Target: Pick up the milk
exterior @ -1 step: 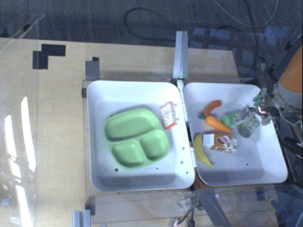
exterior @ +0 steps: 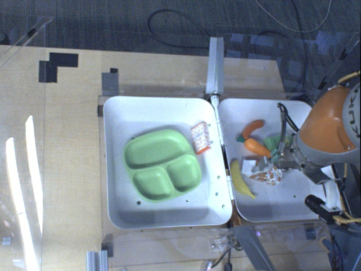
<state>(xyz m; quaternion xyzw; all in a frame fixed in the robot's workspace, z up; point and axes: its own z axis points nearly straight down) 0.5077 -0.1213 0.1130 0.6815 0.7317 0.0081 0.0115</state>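
The milk [exterior: 200,138] is a small white carton with red-orange print. It lies in the left bin [exterior: 118,208], against the right edge of a green divided plate [exterior: 162,165]. My gripper [exterior: 271,167] is low in the right bin [exterior: 293,208], well to the right of the milk and across the wall between the bins. It hangs over a small brown-and-white item [exterior: 267,177]. The grey arm with its orange band [exterior: 330,130] reaches in from the right.
The right bin holds a yellow banana [exterior: 241,180], an orange carrot [exterior: 256,147], a reddish sausage [exterior: 251,128] and a green item [exterior: 273,143]. A metal post [exterior: 216,66] stands behind the gap between the bins. Cables lie on the floor beyond.
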